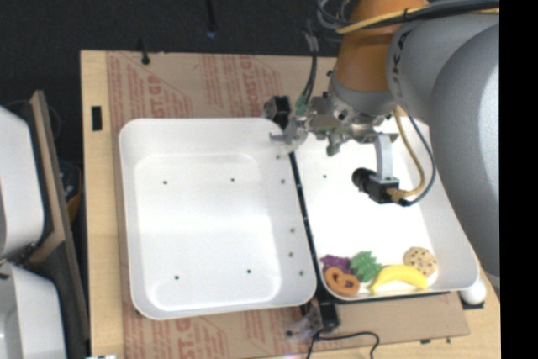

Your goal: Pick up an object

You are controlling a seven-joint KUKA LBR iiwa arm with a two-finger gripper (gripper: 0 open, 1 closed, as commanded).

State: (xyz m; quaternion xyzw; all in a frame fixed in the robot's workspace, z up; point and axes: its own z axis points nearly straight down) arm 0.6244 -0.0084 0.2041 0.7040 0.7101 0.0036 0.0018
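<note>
Down at the bench [193, 88], the two bins sit rim to rim, their shared edge running down the middle of the view, and the left bin [124, 155] shows a wide plain white floor with a few small dark dots. The right bin [357, 223] has open white floor through its middle, while the arm crowds its far end and right side. All the goods are bunched along its near wall: purple grapes [334, 262] by the shared edge, an orange-brown piece [342, 283] just in front of them, a green leafy piece [366, 265], a yellow banana [399, 277] lying lengthwise, and a cookie [419, 261] at the right. The gripper [334, 134] hangs over the far end of the right bin, close to the shared edge, well apart from that cluster; how far it is open cannot be told, and nothing shows in its grasp.
</note>
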